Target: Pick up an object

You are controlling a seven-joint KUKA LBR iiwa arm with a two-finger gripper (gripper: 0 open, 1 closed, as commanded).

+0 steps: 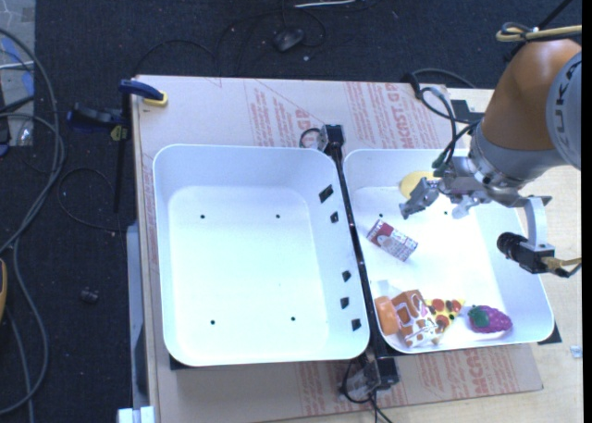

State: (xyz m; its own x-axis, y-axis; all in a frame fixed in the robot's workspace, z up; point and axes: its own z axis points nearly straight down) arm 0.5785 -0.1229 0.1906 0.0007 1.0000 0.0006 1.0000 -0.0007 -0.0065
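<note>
Gripper [435, 192] state I cannot tell; I am seeing it hovering up-right of the small red-and-white carton [393, 241], whose long axis is running diagonally toward lower right.

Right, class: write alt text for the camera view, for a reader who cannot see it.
A grey-and-orange robot arm reaches over the right white bin, which holds a small red carton, a yellow object and colourful toys. The left bin sits alongside.
</note>
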